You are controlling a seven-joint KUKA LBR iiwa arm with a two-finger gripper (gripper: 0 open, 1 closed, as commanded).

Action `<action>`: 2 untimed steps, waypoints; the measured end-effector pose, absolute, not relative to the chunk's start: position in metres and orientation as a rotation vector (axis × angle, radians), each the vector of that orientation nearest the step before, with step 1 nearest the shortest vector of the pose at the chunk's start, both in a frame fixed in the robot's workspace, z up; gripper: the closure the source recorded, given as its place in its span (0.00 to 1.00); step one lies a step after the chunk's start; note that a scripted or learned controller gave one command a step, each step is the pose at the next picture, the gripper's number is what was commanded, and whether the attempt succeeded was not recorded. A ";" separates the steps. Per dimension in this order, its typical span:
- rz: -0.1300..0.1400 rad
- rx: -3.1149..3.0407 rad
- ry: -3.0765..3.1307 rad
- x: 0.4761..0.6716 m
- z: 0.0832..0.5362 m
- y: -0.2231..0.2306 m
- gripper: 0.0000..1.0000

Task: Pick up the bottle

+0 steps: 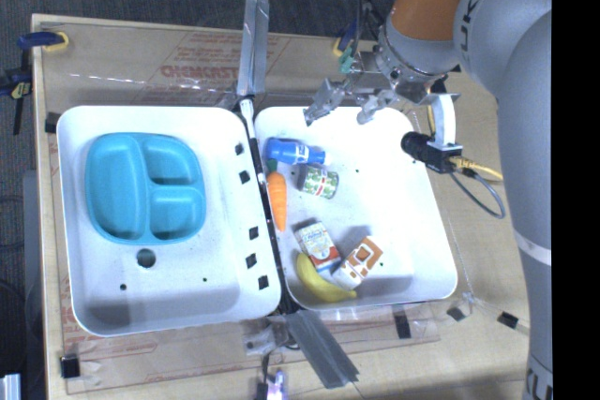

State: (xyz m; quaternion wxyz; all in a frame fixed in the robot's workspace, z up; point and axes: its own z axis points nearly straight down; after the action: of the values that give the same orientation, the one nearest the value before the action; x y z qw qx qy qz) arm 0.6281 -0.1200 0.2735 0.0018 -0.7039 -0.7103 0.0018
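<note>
Two shallow white bins sit side by side on the bench, the left bin [94, 295] in the left half of the frame and the right bin [412, 229] at centre right. The gripper [342, 108] hangs over the upper edge of the right bin, its two fingers [319, 111] spread wide apart, with nothing between them and touching none of the objects. The grey arm [497, 33] with its orange band fills the upper right of the frame.

The bottle [292, 152], blue with a white end, lies on its side in the upper left corner of the right bin, just below and to the left of the gripper and apart from it. Just beside it, toward the lower right, lies a small can [319, 182] with a green label. An orange carrot [277, 200] lies along the left wall of this bin, just below the bottle. Toward the lower part of the bin a small carton [317, 243] and a red-and-white box [359, 261] rest close together, with a yellow banana [322, 285] curved beneath them near the bottom wall.

A blue divided tray [141, 187] occupies the upper part of the left bin
</note>
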 end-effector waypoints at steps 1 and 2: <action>0.004 -2.402 -2.023 0.628 0.265 -0.145 0.00; 0.005 -2.482 -1.921 0.638 0.092 -0.126 0.00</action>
State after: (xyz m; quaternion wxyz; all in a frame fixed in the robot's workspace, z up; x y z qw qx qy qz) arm 0.6385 -0.1265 0.0921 0.0016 -0.7909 -0.6120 0.0017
